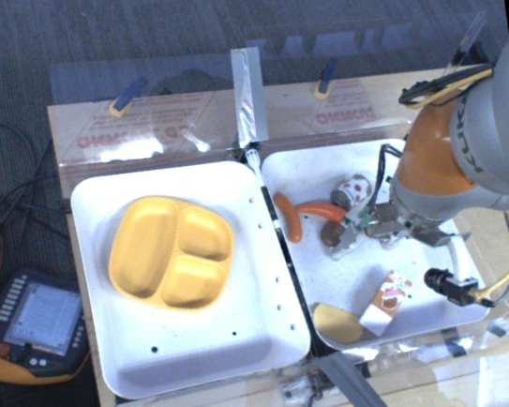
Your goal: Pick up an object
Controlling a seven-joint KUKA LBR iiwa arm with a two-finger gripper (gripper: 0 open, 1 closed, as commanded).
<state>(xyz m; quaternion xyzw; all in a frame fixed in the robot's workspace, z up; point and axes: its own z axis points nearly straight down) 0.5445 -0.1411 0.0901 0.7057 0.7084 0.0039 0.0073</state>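
1. Overhead, the counter (73,130) carries two shallow white bins side by side: the left bin (117,361) fills the centre-left of the frame and the right bin (297,168) the centre-right.
2. A yellow divided plate (171,252) with three compartments lies in the upper middle of the left bin.
3. The grey arm (502,146) with its orange band (432,154) reaches in from the right edge of the frame and bends down into the right bin.
4. The claw (346,231) sits low near the middle of the right bin; whether it is wide, narrow or holding something cannot be told from this view.
5. A small dark brown object (333,232) lies right at the claw's tip, touching or almost touching it; contact is unclear.
6. An orange sausage-shaped toy (287,218) lies along the left wall of the right bin, with a second orange piece (320,209) angling off to its right.
7. A small round white-and-red object (355,190) rests just above the claw, near the arm's wrist.
8. A small white carton with red print (387,300) lies tilted in the lower part of the right bin.
9. A yellow-brown round piece (337,323) sits at the bin's lower left corner, just beside the carton.
10. A handheld control pendant (28,326) with a screen rests on the floor at the left edge of the frame, cables (6,187) trailing above it.
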